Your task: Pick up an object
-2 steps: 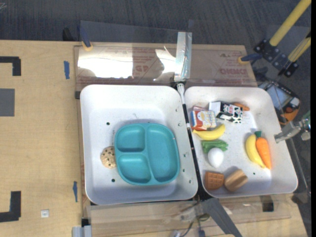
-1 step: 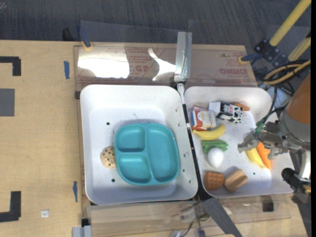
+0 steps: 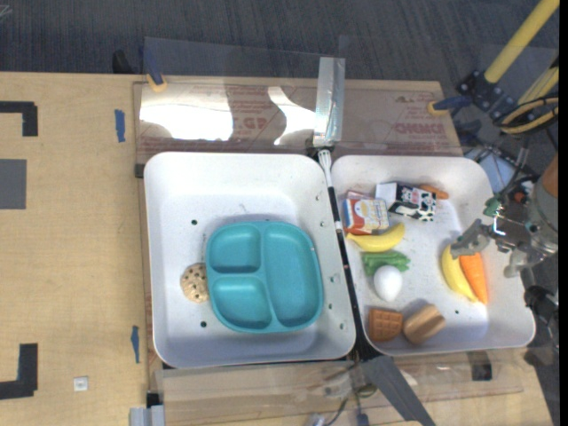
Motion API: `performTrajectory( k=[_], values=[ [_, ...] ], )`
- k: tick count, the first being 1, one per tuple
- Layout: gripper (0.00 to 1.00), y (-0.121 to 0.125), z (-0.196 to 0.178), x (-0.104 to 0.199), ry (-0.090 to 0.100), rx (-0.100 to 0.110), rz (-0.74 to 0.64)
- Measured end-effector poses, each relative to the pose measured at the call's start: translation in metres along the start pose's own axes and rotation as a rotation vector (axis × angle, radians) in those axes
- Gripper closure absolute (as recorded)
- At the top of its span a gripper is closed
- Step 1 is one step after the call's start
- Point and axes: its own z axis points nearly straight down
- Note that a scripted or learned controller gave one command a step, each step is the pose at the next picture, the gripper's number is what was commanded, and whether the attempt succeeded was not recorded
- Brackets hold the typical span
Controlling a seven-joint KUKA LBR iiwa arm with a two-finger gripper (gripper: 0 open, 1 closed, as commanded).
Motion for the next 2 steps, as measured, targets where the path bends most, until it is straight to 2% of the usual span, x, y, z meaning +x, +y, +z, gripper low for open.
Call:
performTrajectory(
  k=[1, 2],
  values=[
    [0.0, 0.0, 0.0, 0.0, 0.0, 0.001, 0.0],
    [0.0, -0.012, -0.005, 0.025, 0.002, 0.003, -0.231]
  ],
)
